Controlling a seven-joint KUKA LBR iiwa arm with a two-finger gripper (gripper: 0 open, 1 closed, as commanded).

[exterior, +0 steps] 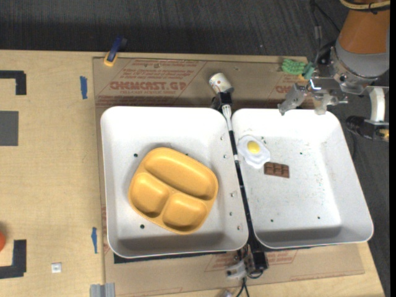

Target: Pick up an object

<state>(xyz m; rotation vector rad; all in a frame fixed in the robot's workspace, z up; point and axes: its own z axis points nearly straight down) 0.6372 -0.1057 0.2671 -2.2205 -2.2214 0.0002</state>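
Gripper (pixel 307 96) hovers at right white bin (pixel 352 166) far rim, grip state unclear; you've fried-egg toy (pixel 253 148), brown chocolate bar (pixel 276 170) loose below, unpicked.

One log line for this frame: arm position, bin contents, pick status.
arm: gripper above right bin back edge | right bin: fried egg toy, chocolate bar | left bin: yellow divided tray | pick: not yet done
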